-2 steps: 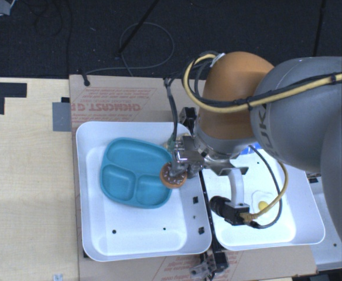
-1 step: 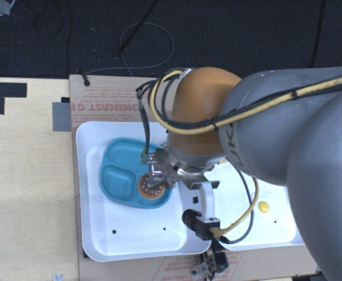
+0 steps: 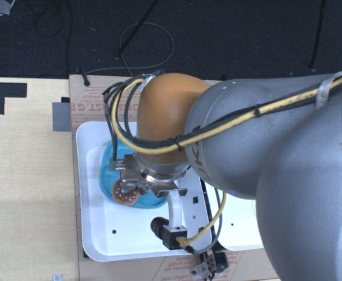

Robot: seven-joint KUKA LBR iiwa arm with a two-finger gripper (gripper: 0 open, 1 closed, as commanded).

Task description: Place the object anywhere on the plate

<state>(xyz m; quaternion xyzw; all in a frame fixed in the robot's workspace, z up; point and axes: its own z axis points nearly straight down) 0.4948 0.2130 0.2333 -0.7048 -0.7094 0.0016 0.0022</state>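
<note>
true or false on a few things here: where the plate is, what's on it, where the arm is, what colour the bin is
1. The blue plate lies in the left white bin. True.
2. The arm hangs over the bare wood left of the bins. False: it reaches in from the right and hangs over the bins, covering much of the plate.
3. A round brown object sits at the plate's near edge, just under the arm's wrist. True.
4. The plate is red. False: it is blue.
5. A yellow cable runs along the arm. True.
6. The bin holding the plate is black. False: it is white.
</note>
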